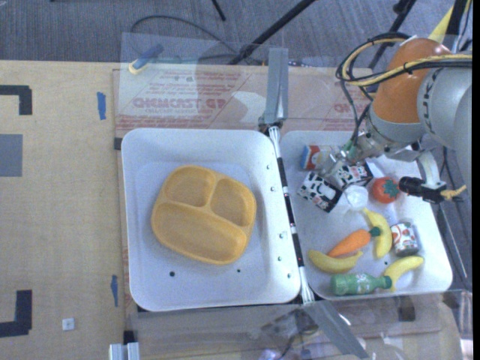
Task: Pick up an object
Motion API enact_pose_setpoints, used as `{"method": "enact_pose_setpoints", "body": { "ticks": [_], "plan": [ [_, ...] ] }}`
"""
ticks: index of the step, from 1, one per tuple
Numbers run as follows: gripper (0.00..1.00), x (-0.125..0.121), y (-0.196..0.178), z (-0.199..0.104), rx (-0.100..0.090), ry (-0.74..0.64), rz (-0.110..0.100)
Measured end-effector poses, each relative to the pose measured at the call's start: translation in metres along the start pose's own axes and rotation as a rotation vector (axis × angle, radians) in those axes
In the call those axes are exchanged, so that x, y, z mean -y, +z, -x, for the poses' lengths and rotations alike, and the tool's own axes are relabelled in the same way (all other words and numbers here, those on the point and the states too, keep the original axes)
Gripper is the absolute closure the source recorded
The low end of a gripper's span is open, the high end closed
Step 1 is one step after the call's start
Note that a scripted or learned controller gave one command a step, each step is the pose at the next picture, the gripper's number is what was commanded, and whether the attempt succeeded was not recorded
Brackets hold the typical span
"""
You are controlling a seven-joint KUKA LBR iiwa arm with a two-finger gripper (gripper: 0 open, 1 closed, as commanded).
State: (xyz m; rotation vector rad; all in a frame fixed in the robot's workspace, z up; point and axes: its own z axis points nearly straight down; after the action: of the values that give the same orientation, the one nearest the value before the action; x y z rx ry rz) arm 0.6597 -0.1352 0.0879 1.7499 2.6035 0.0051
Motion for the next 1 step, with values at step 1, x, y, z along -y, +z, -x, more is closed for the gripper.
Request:
{"method": "enact_pose_setpoints", "body": {
  "ticks": [1],
  "plan": [
    [1.00,-0.0017,-0.0103,-0.0008,0.001,-0.002,0.003]
  ]
}}
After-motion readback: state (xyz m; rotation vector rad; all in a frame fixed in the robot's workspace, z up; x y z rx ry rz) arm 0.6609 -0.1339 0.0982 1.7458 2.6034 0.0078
